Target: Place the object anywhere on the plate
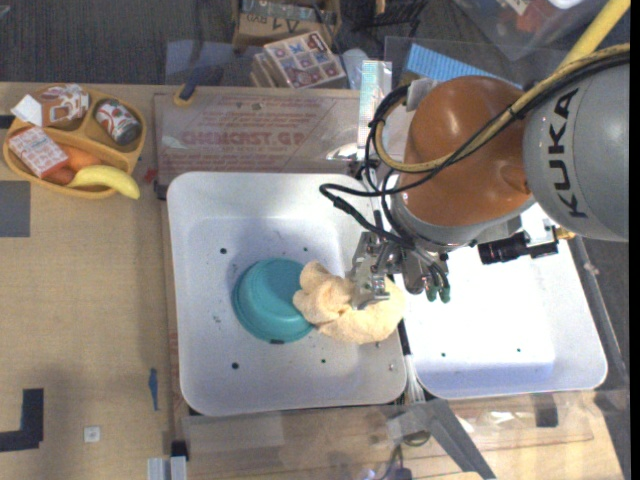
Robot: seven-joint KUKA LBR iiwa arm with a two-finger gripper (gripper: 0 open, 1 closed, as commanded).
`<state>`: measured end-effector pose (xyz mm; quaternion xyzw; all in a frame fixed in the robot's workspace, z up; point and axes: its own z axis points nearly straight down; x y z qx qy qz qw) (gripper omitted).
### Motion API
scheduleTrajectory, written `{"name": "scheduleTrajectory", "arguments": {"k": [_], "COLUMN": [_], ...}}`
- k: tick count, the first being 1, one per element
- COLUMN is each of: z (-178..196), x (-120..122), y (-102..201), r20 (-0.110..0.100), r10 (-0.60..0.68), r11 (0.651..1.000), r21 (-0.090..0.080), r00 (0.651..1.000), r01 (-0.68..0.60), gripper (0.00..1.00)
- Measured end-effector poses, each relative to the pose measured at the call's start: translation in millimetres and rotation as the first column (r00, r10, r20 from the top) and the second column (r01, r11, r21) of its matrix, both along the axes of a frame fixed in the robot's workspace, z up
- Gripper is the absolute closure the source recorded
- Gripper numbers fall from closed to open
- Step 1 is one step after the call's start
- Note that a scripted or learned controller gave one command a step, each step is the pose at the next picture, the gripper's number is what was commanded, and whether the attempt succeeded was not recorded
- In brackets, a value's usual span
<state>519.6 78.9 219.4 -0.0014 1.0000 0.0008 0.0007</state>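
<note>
The pale yellow cloth (345, 306) lies bunched under the claw (375, 286), touching the teal plate (270, 300) leftward; its grip, I cannot tell.

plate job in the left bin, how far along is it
Done: the arm has brought its claw down into the left bin, right on the pale yellow cloth. In hand: the cloth lies bunched beside the teal plate, one edge lapping its right rim; whether the claw has hold of it is unclear. Left: getting most of the cloth onto the plate.
</note>
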Motion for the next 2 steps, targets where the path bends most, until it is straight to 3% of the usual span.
{"name": "scheduleTrajectory", "arguments": {"k": [1, 2], "z": [3.4, 3.7], "x": [-21.2, -21.0], "y": [47.5, 47.2], "r20": [-0.001, 0.000], "r10": [0.001, 0.000], "r11": [1.000, 1.000], "r21": [0.000, 0.000], "r00": [1.000, 1.000], "r01": [-0.001, 0.000], "gripper": [1.00, 0.00]}}
